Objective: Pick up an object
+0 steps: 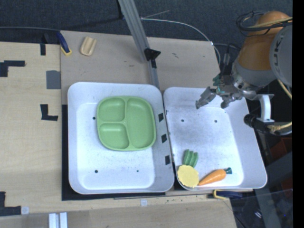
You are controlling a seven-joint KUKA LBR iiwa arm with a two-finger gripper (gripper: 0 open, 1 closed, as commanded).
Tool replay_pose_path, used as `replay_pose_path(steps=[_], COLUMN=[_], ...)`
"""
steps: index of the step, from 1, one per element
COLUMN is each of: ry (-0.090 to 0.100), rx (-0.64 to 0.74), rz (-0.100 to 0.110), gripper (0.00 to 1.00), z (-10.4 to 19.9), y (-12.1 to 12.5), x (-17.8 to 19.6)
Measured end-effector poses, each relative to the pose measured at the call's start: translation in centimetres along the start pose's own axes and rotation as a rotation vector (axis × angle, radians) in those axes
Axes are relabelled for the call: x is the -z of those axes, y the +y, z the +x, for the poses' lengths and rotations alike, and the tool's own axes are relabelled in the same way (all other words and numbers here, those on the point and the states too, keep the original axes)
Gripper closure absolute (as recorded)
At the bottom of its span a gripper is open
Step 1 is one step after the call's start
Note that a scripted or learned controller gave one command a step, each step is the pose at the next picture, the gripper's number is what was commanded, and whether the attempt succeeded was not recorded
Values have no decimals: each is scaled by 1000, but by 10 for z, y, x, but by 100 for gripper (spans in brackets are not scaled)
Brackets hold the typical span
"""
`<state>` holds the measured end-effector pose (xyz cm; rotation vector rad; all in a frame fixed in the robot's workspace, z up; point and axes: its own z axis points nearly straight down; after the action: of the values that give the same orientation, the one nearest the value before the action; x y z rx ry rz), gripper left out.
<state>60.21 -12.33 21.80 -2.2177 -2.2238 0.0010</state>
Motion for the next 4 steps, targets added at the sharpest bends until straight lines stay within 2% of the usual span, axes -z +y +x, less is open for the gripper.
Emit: replay_pose_path(steps=[1,3,4], ry=[0,-1,-2], rx=[0,-2,-1], rz=[0,6,0], gripper=[0,0,0], z=[0,-3,-3], y=[0,0,0], x=[0,-93,-130])
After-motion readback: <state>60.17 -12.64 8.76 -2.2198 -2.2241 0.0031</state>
